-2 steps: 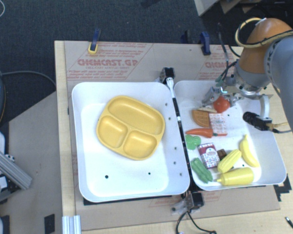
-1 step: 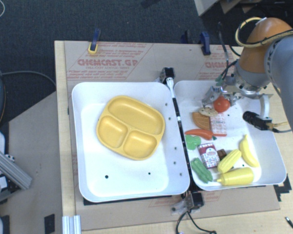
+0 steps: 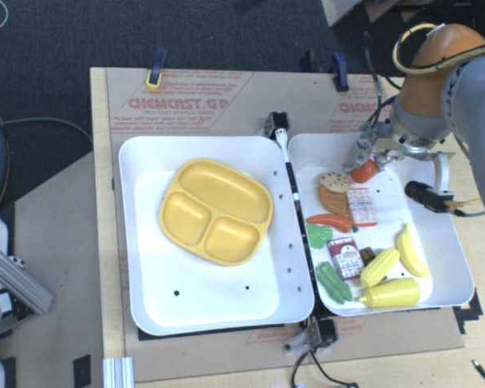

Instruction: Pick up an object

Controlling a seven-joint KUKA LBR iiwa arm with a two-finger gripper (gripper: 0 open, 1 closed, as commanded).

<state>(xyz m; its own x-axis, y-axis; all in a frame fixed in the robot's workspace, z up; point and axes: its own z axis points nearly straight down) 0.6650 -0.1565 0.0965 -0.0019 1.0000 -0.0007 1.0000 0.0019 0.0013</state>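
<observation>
Two white bins side by side on the worktop (image 3: 113, 103), seen from above at a slant. In the left bin (image 3: 137, 241), a yellow divided plate (image 3: 217, 210), lying near the middle, tilted toward the divider. In the right bin (image 3: 453, 257), a crowd of toy foods: a brown cookie (image 3: 335, 183) at the upper left, a small red-and-white packet (image 3: 361, 207) just beside it, an orange carrot (image 3: 330, 221) below the cookie, a green leafy piece (image 3: 318, 236) under that, a dark red packet (image 3: 346, 259) near the middle, a green pepper (image 3: 332, 281) at the lower left, a corn cob (image 3: 378, 267), a banana (image 3: 412, 250) and a yellow bottle (image 3: 392, 293) along the lower right. At the upper part of that bin, a small red object (image 3: 364, 171), right under the gripper (image 3: 369, 153). Reaching in from the right, the grey arm (image 3: 469, 87) with its orange band. Gripper low over the red object; open or closed on it, impossible to tell at this size and angle.
</observation>
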